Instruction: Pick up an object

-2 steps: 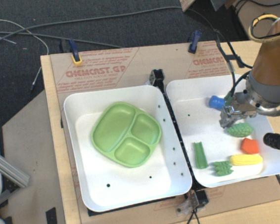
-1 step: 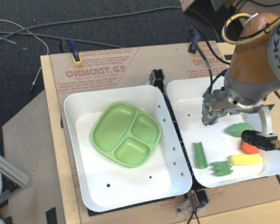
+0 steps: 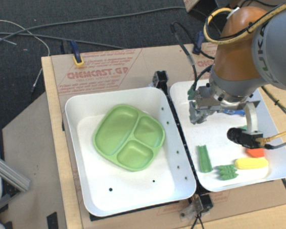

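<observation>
A: Where's the gripper (image 3: 199, 111)?

B: Over the right bin (image 3: 282, 160), toward its ten o'clock corner, hanging under the grey arm (image 3: 273, 47) with the orange band. The fingers point down toward the bin floor. From this angle I cannot tell how far apart they stand, and nothing shows between them.

A: And the things it could pick?

B: All lie in the right bin's lower half, well apart from the gripper. A green stick (image 3: 204, 158) lies at about seven o'clock in that bin, long axis running twelve to six, tilted only slightly. At its five o'clock sits a small knobbly green piece (image 3: 227, 171), near the bin's front rim. Just beside that, at its three o'clock, is a yellow piece (image 3: 251, 163), long axis lying nine to three. An orange piece (image 3: 255, 151) touches the yellow one's upper edge, at its one o'clock.

A: Anything blue?

B: A bit of blue (image 3: 232, 111) peeks out beneath the wrist; too hidden to say what it is.

A: The left bin (image 3: 80, 143)?

B: It holds a light green divided plate (image 3: 129, 136), lying flat near the middle, three compartments, turned so a corner points to about five o'clock. The compartments hold nothing I can see.

A: And that black thing?

B: A black fitting (image 3: 242, 136) with a cable, mounted off the arm, sits above the orange piece.
</observation>
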`<move>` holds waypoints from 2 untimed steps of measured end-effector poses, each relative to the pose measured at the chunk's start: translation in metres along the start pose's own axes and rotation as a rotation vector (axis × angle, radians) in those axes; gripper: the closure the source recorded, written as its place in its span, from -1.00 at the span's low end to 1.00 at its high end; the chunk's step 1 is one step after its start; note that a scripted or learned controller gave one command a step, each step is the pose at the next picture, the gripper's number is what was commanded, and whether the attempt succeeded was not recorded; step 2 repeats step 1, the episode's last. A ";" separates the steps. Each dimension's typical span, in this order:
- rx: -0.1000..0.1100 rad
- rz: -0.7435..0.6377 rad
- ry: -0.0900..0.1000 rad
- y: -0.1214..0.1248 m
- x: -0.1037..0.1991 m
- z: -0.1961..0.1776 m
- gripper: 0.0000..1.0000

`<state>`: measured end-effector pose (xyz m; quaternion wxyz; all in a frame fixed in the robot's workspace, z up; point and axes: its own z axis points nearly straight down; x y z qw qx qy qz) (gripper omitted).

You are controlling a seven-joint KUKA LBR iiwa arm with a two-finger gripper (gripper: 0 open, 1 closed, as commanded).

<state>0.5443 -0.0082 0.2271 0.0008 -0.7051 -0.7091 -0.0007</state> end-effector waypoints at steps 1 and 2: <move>-0.001 -0.001 0.000 0.011 0.049 -0.008 1.00; -0.001 -0.001 0.000 0.011 0.049 -0.008 1.00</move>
